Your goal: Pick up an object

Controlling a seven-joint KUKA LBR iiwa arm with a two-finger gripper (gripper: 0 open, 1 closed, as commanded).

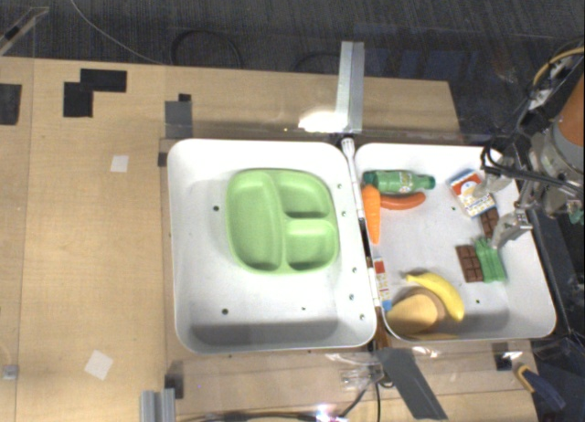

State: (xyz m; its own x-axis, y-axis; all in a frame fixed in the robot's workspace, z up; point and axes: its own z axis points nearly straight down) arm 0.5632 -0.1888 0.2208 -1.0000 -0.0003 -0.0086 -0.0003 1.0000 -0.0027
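Claw (505, 233) hangs low over the right bin's (539, 315) far right side — whether it grips anything cannot be told. Just below it lie a chocolate bar (470, 263) and green packet (491, 263); a small carton (469, 191) sits up-left. Further left — carrot (371, 213), green bottle (398, 180); down-left, banana (440, 291). Green tray (279, 220) fills the left bin (196, 311).

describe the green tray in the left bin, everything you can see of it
The green tray is a light green divided plate, looking like matte moulded plastic, with rounded corners. It has three compartments: one long one along its left side and two smaller ones stacked on its right. It lies flat and right side up, slightly rotated, near the middle of the left bin, resting on the bin's white floor. Nothing sits in it and nothing else touches it.
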